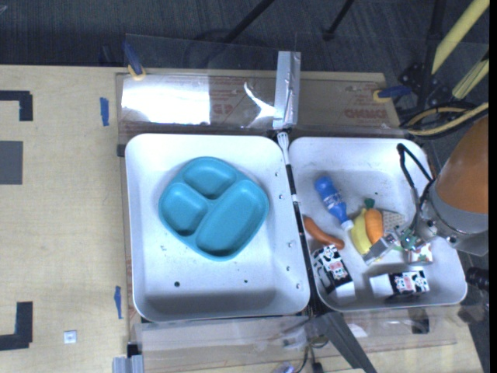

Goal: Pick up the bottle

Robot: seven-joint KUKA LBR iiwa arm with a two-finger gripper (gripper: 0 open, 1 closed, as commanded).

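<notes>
Bottle [331, 197] mid-bin, clear of walls; gripper [401, 243] near right rim.

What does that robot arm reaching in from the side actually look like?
The arm is a rounded grey body with a wide orange band above the wrist. A black cable loops along it. At its end sits a small metal tool, silvery with tiny red and green marks.
</notes>
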